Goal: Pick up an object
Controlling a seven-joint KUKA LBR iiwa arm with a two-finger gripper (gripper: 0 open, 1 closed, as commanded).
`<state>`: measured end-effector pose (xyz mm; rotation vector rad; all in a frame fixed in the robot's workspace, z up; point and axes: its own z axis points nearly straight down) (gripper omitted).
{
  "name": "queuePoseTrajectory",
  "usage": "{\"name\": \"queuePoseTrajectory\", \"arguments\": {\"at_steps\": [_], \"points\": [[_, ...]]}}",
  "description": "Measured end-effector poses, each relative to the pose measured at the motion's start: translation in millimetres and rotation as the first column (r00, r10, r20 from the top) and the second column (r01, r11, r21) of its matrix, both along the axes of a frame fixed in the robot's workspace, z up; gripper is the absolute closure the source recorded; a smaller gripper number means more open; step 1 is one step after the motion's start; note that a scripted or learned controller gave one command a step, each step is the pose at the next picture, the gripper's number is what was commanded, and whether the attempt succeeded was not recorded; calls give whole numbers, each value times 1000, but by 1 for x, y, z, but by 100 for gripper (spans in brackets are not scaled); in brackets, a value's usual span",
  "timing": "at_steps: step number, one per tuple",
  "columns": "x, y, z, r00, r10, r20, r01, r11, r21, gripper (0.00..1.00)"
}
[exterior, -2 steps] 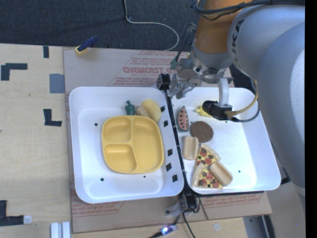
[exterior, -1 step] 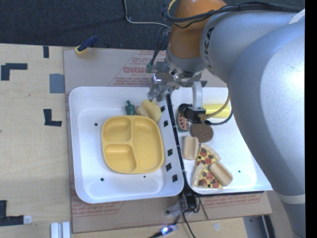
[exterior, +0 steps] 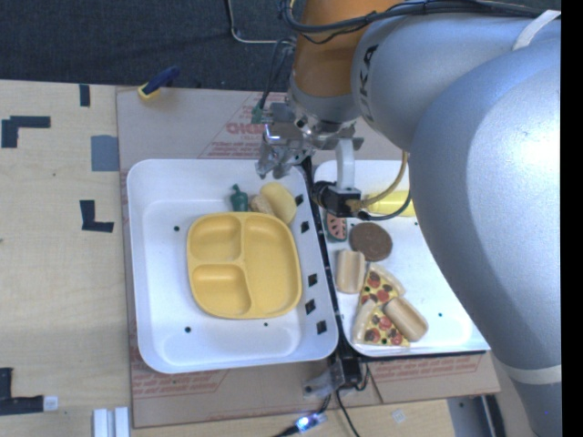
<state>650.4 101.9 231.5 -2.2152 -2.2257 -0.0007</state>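
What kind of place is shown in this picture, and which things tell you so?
Probably a robot test bench in a lab, not a kitchen: a grey arm reaches over two white bins, the food is toy pizza slices, and tape marks lie on the bench.

pale wood bench [exterior: 55, 271], dark tape marks [exterior: 91, 217]; cardboard sheet [exterior: 182, 126]; dark fabric backdrop [exterior: 109, 16].

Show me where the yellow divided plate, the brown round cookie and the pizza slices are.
yellow divided plate [exterior: 244, 265], camera view, on the ridge between its compartments.
brown round cookie [exterior: 371, 241], camera view, on the middle of its top.
pizza slices [exterior: 377, 289], camera view, on the upper slice's topping.
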Motion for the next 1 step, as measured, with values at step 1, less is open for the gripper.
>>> {"name": "queuePoseTrajectory", "arguments": {"at_steps": [1], "points": [[11,-11,-3,1000,-4,-1,4,1000,-2,100]]}}
